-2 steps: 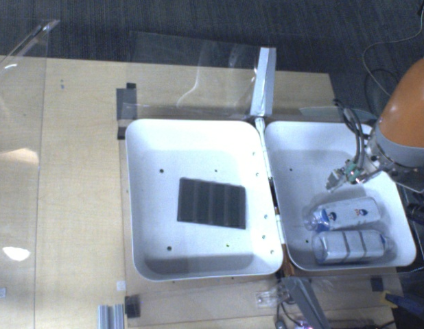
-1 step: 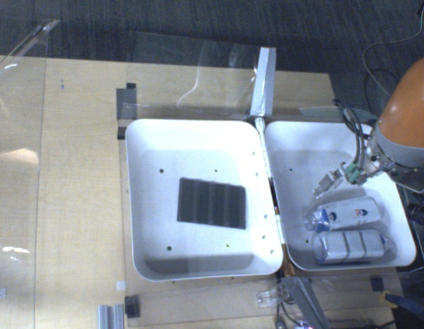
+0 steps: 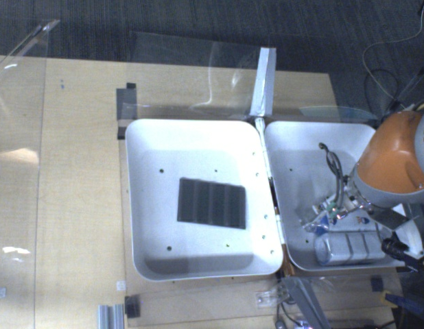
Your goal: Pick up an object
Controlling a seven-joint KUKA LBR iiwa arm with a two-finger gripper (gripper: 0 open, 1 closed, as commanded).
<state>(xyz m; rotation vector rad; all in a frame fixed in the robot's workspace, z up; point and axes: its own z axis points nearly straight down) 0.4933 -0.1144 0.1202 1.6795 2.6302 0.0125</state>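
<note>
Gripper (image 3: 333,211) low in right bin (image 3: 294,156)

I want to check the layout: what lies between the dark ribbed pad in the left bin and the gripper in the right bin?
In the camera view, bare white floor of the left bin and the two bins' adjoining rims separate the dark ribbed pad from the gripper.

The arm (image 3: 397,160) reaches in from the right, orange band uppermost, its hand (image 3: 333,211) lowered.

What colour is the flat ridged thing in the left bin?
Dark grey, nearly black pad, in the camera view.
</note>
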